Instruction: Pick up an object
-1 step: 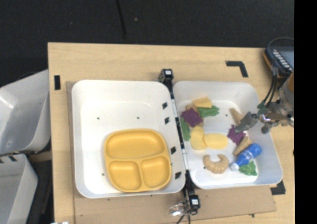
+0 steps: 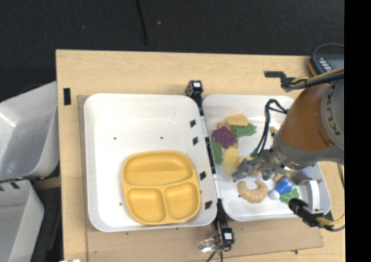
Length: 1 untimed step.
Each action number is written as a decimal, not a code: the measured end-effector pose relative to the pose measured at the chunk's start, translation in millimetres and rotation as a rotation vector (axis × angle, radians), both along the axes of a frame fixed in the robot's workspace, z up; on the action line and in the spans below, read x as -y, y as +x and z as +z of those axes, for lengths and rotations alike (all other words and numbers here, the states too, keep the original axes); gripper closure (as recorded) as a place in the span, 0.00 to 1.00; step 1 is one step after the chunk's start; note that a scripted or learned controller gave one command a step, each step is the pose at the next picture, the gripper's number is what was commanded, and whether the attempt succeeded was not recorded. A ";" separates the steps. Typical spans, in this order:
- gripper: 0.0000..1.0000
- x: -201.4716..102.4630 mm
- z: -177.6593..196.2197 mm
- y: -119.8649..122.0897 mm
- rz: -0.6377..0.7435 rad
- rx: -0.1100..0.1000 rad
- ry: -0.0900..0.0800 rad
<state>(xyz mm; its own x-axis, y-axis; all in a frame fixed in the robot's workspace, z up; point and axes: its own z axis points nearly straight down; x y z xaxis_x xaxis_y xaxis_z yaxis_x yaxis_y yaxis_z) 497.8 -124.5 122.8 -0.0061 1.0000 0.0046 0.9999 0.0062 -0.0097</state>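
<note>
The right bin (image 2: 232, 106) holds several small toys: a yellow piece (image 2: 236, 120), a green piece (image 2: 246, 130), a purple piece (image 2: 224, 135), a pale yellow piece (image 2: 231, 157), a tan ring-shaped piece (image 2: 253, 190) and a blue piece (image 2: 283, 186). My gripper (image 2: 250, 168) hangs low over the middle of this bin, just above the tan ring and right of the pale yellow piece. The orange band of the arm (image 2: 307, 127) covers the bin's right part.
The left bin (image 2: 104, 139) bears a yellow divided tray (image 2: 161, 186) at its front. A black divider with clips (image 2: 204, 150) runs between the bins. A dark cable (image 2: 268, 122) loops beside the wrist. The wooden bench (image 2: 127, 69) surrounds both bins.
</note>
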 end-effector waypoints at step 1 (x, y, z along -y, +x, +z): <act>0.00 -15.4 -23.7 -4.0 -0.004 0.007 -0.004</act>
<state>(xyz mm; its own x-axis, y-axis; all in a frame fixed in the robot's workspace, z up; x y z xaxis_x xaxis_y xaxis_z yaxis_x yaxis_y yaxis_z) 493.8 -109.0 99.1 -0.0018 1.0000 0.0010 1.0000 0.0018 -0.0030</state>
